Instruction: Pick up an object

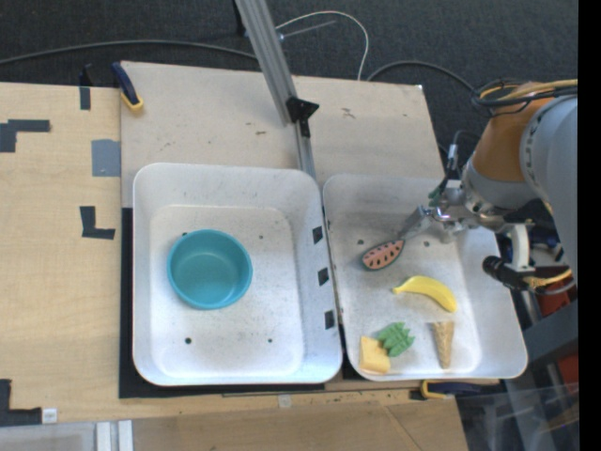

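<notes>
Gripper: my gripper (409,230) reaches in from the right over the far part of the right bin; its slim fingers (414,224) point left and down toward the watermelon slice, and I cannot tell how far apart they stand. Nothing shows between them.
Watermelon slice: one red slice (382,255) with dark seeds lies on the right bin's floor, just beside my fingertips; whether they touch it I cannot tell.
Right bin: one shallow white bin (488,341), scuffed with grey specks. It holds five things: the slice, one banana (427,291) to the right and nearer, one green leafy toy (396,337), one yellow block (374,356) touching that toy on its near left, and one ice-cream cone (442,342) at the near right.
Left bin: one white bin (282,318), side by side with the right one, holding one teal bowl (210,269), upright, left of its centre.
Bench: pale wood (52,280) with several strips of dark tape on the left; a lighter board (216,111) lies under the far edges of the bins. One grey metal bar (268,40) slants down to the seam between the bins.
Room: dark carpet (423,7) beyond the bench, with cables trailing across it.
</notes>
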`<state>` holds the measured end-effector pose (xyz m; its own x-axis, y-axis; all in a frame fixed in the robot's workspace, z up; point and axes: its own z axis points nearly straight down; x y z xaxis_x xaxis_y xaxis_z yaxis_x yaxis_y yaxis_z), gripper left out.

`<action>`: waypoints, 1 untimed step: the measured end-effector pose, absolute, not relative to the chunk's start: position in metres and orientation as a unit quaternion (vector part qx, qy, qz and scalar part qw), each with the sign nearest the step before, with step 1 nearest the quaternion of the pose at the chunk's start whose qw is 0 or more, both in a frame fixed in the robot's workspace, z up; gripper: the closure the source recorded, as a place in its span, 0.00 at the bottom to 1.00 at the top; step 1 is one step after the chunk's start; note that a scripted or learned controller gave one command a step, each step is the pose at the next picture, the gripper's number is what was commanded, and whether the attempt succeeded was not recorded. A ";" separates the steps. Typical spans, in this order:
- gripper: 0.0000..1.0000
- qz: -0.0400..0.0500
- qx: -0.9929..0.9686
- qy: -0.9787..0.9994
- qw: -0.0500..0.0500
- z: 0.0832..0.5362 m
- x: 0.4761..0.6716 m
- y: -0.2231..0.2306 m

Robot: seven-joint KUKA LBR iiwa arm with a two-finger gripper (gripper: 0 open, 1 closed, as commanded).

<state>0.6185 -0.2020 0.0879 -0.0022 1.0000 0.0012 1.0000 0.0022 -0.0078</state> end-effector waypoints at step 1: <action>1.00 0.001 -0.706 -0.708 0.000 0.102 0.621 -0.202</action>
